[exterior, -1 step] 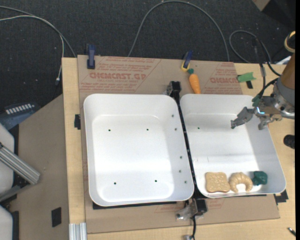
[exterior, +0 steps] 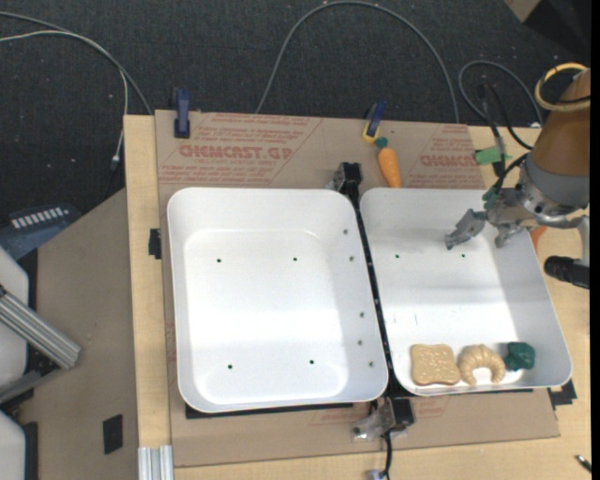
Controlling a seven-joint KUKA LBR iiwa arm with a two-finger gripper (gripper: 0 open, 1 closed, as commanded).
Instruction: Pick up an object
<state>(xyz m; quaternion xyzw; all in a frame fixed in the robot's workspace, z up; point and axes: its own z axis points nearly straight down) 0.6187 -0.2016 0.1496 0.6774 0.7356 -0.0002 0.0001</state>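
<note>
a dark carpeted floor point(exterior: 84, 84) lies far and left of the brown cardboard-topped bench point(exterior: 272, 141), with thin pale cables point(exterior: 366, 19) looping across it. a metal rail point(exterior: 37, 328) sits at the near left.

two white bins sit side by side on a cardboard sheet point(exterior: 281, 141) printed with red lettering. the left bin point(exterior: 187, 281) and right bin point(exterior: 534, 291) meet along a black divider. a blue clamp point(exterior: 181, 111) grips the sheet's far edge at the left; a second clamp point(exterior: 375, 120) stands near the middle. cables point(exterior: 375, 14) loop across the dark floor beyond.
</note>
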